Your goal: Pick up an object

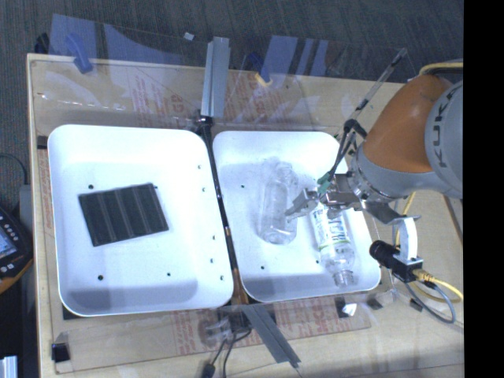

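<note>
I had two clear plastic bottles lying in the right bin (236, 211). The labelled bottle (332, 239) lay near the bin's right wall, its long axis running up and down the view, cap end toward the near rim. The bare bottle (276, 203) lay just left of it, also roughly lengthwise, tilted a little. I judged both light, thin-walled and slippery, likely to dent or roll under a squeeze, so I would have taken the labelled one across its middle, over the label, pinching across the long axis. The tool (319, 199) hung over the bin between the two bottles, near the labelled one's upper end; I could not tell whether it was released or clenched. The left bin (71, 156) held a dark ribbed panel (124, 213).
</note>
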